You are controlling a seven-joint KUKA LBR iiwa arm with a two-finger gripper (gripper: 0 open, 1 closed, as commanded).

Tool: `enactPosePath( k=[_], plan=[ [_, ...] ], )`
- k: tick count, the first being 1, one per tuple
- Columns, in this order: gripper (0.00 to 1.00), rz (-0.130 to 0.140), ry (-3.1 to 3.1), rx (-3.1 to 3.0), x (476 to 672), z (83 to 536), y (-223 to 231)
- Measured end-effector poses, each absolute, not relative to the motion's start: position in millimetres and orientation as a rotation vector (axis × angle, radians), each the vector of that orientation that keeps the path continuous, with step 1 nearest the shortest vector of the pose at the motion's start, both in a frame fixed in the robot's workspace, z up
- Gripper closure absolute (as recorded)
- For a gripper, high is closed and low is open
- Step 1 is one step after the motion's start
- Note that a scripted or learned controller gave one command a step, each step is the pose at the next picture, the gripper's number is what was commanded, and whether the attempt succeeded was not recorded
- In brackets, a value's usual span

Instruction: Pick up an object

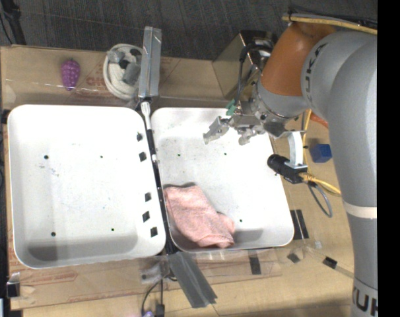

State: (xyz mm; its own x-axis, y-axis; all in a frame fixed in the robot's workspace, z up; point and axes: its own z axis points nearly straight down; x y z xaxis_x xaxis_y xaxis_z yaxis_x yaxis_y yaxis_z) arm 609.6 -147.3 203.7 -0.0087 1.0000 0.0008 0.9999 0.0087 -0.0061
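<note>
The gripper (230, 132) hangs over the far part of the right bin (266, 197) with its jaws spread wide and nothing between them. The only object to pick, a pink cloth (197, 215), lies crumpled well below the jaws toward the near-left corner, pressed against the divider wall. A straight descent would likely close on bare floor. Reaching the cloth risks a finger striking that wall, or pinching only a loose fold that slips free.

A robotics lab: a grey industrial arm (345, 131) reaches over two white bins (74, 183) fixed on a taped cardboard-covered surface (187, 74), loose cables (322, 190) at its right edge.
</note>
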Motion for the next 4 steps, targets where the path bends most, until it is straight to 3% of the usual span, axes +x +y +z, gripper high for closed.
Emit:
enactPosePath(
  k=[1,2,3,4],
  plan=[
    [0.00,0.006,-2.293,-2.141,541.6,155.2,-139.6],
    [0.00,0.004,-2.406,-2.013,531.2,90.7,-120.1],
    [0.00,0.001,-2.404,-2.022,540.0,192.1,-73.6],
    [0.00,0.003,-2.428,-1.989,531.8,90.8,-106.5]
  ],
)
